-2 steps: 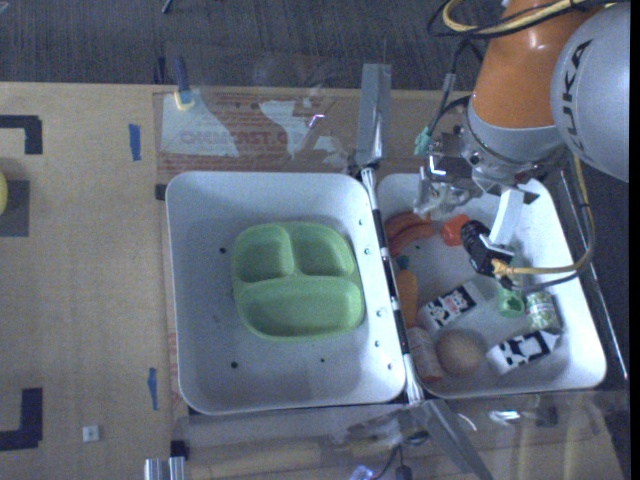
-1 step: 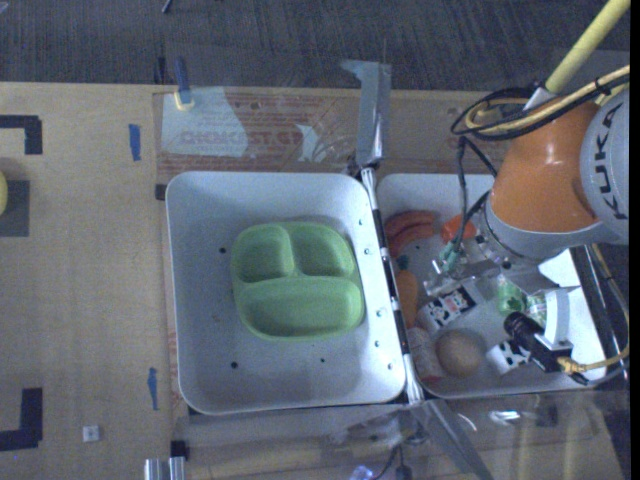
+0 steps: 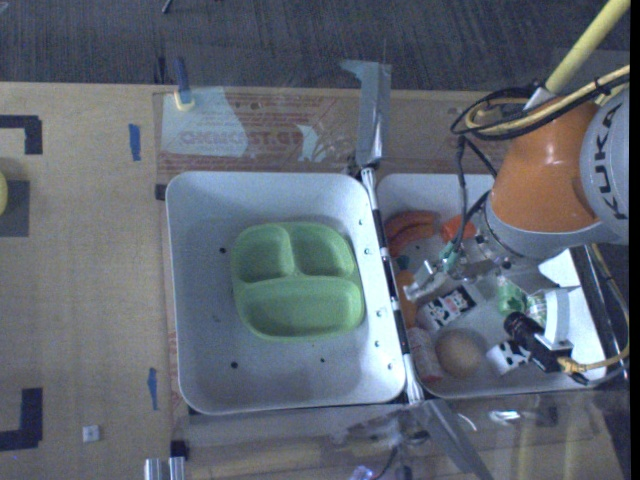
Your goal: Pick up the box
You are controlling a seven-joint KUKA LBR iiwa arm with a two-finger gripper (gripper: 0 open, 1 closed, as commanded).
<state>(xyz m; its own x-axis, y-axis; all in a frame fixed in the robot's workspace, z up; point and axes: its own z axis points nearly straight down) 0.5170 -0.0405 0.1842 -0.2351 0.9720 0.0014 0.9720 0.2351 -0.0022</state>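
A small white box with black print [image 3: 449, 306] lies in the right bin [image 3: 590, 280], near its left side. My gripper [image 3: 440, 271] is low in that bin, just above and to the left of the box and close to it. The arm's orange wrist covers the bin's upper right. I see nothing held in the gripper.
The left bin [image 3: 195, 268] holds a green divided plate [image 3: 297, 278]. The right bin also holds an orange item [image 3: 412, 228], a brown round item [image 3: 458, 351], a small black-and-white item [image 3: 503, 357], a green piece [image 3: 513, 299] and a clear bottle [image 3: 556, 313].
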